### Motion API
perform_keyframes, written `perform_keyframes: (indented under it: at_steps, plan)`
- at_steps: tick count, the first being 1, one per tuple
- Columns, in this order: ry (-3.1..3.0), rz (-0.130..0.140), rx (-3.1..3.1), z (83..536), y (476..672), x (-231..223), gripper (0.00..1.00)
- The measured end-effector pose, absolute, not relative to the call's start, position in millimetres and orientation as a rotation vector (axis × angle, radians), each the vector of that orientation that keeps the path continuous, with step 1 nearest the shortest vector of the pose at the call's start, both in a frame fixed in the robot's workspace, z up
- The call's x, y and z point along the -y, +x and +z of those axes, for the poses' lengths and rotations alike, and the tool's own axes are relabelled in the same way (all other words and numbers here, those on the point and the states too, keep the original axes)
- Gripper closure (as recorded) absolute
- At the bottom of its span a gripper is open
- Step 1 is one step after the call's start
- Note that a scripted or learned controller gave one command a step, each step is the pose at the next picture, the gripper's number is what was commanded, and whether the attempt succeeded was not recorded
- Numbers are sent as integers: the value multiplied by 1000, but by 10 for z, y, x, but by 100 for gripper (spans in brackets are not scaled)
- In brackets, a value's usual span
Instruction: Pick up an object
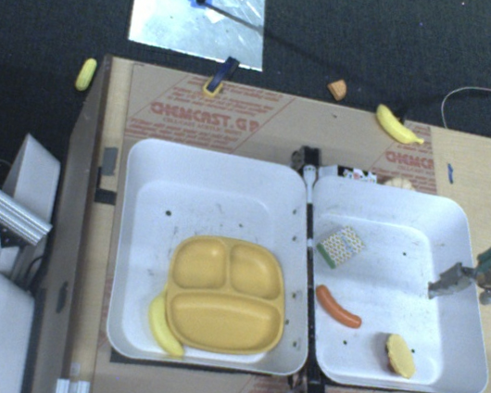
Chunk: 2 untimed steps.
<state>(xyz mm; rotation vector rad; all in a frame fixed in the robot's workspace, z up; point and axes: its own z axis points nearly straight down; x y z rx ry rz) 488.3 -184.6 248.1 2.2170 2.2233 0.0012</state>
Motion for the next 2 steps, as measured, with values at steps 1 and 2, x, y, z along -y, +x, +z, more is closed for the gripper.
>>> perform_keyframes:
  at_steps: [1, 2]
  plan:
    - [2218, 0, -2226, 1767, 4980, 1371, 0]
    - [2219, 1, -2225, 1186, 4895, 978, 0]
